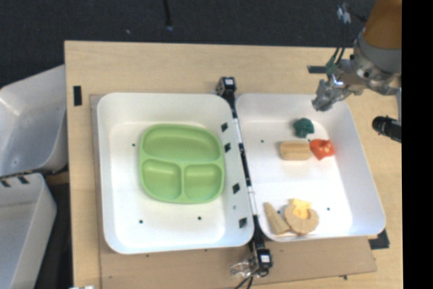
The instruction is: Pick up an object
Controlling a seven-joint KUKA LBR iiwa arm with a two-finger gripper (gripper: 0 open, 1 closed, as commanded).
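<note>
Object candidates, camera view: 4 loose items, all in the right bin [358, 145].
- Item 1: small dark green piece [303, 125], upper middle of the bin, nearest the gripper.
- Item 2: tan block [295, 150], lying flat just below the green piece.
- Item 3: red piece [322, 149], touching or nearly touching the tan block's right end.
- Item 4: cluster of tan and yellow food-like pieces [293, 216] against the bin's near edge.

Left bin [108, 213]: 1 green divided plate [181, 162], 3 compartments, nothing in them.

Gripper [325, 97]: raised above the right bin's far edge, up and right of the green piece, carrying nothing. How far it is open cannot be told at this size and angle.

Risks, as judged:
- The green piece is small and low; a slightly offset descent would likely close on air or flick it aside.
- The tan block and red piece sit so close that a grasp on 1 may nudge or pinch the other.
- The cluster lies by the bin wall, which could block a finger.
</note>
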